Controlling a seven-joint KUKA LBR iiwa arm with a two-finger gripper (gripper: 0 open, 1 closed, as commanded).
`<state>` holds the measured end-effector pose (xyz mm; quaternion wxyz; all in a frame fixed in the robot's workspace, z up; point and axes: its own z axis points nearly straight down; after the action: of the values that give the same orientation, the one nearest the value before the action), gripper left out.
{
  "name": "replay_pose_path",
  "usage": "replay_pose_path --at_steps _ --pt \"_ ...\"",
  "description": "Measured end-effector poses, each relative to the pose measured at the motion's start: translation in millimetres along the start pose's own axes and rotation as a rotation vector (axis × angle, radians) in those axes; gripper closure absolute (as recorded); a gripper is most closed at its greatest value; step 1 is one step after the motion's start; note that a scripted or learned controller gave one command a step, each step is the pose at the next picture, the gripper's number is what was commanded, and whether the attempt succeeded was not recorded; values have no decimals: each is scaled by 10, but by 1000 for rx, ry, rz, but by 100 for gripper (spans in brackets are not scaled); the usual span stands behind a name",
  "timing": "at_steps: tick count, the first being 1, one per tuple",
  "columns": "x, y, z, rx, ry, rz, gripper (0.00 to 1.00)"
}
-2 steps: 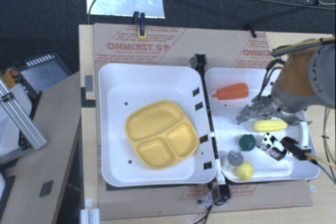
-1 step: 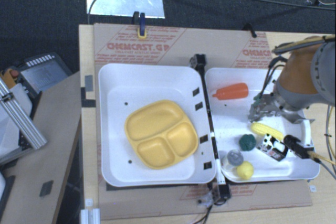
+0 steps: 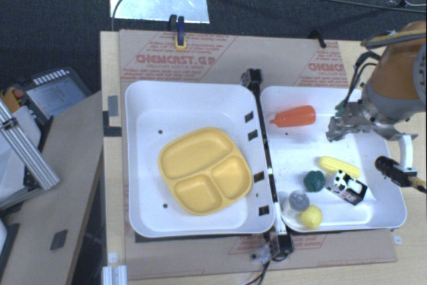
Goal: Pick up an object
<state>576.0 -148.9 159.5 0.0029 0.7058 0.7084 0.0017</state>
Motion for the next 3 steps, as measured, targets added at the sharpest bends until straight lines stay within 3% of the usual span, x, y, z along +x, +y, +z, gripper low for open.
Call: replay_pose_path --at_steps 2,3 --pt "-57 121 -1016 0 0 -1 100" --pt "416 123 -959 5 2 -5 100"
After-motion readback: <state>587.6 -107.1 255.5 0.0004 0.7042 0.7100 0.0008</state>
